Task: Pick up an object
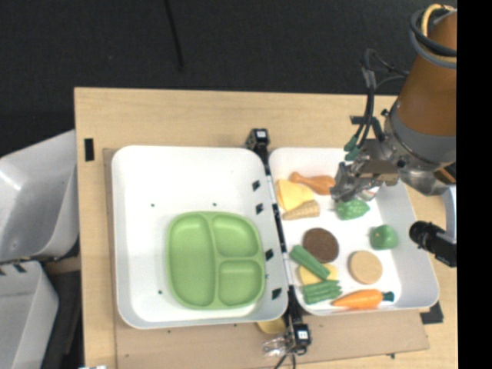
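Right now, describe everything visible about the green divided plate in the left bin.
The green divided plate is pale green, looks like smooth plastic, and has a rounded-square outline with three compartments: a tall one on the left and two smaller ones stacked on the right. It lies flat, open side up, on the floor of the left bin, toward its lower middle. Nothing is in it, and nothing else touches it.

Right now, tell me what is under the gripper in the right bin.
Under the gripper lies a green toy on the floor of the right bin. Its lower part shows; its upper edge is covered by the gripper. An orange piece lies just to the left of it.
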Tool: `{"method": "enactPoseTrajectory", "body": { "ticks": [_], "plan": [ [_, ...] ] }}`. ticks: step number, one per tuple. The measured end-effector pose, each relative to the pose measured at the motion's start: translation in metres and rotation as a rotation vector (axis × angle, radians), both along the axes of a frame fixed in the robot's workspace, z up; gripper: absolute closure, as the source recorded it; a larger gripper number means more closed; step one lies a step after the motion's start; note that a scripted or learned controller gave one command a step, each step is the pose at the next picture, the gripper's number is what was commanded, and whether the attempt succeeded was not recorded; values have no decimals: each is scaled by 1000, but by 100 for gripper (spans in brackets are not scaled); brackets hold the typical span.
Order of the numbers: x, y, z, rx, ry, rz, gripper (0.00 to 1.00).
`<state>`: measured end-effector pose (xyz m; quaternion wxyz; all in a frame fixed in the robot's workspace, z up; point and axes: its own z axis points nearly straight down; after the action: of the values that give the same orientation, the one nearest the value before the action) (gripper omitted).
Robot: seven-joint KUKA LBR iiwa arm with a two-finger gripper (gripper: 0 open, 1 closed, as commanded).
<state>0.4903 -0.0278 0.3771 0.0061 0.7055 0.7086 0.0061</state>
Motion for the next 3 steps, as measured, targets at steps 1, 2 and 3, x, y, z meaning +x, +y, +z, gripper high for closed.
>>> {"method": "enactPoseTrajectory", "body": {
  "ticks": [1,2,3],
  "plan": [
    [-2,-20,-128,-1,27,-6,100],
    [30,-79,-227,-3,22,-9,100],
    [-1,-20,-174,1,15,1,100]
  ]
}}
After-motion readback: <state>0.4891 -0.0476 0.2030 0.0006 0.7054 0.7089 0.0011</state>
